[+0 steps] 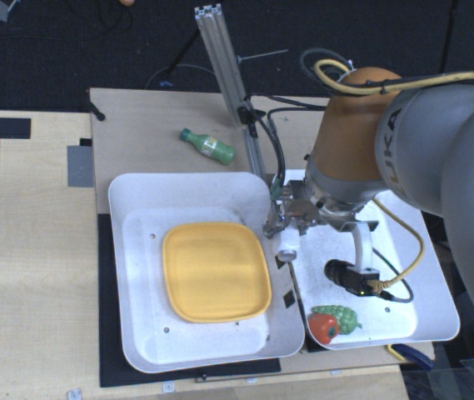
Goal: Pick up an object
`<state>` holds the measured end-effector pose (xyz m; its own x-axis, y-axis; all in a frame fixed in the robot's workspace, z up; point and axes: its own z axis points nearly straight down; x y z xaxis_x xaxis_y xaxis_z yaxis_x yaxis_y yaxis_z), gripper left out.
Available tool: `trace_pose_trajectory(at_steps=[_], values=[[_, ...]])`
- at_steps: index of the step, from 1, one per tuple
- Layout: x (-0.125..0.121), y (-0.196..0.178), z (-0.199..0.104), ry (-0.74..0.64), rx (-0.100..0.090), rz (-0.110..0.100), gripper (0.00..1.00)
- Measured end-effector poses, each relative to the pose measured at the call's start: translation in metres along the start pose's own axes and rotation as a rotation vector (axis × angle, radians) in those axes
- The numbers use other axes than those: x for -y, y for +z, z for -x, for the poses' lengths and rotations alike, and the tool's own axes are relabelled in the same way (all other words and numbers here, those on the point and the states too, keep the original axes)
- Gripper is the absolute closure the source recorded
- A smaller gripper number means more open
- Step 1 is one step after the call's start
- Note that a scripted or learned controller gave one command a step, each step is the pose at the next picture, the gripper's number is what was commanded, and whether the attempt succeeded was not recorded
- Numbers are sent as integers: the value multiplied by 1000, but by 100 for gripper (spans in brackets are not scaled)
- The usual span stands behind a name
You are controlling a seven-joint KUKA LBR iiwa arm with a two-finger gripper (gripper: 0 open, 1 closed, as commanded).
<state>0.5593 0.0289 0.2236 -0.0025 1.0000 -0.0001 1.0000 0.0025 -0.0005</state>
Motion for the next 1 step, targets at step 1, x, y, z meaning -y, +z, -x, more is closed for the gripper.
trace_pose_trajectory(at_steps=[1], values=[[-19, -1, -53, -1, -1, 0, 100]])
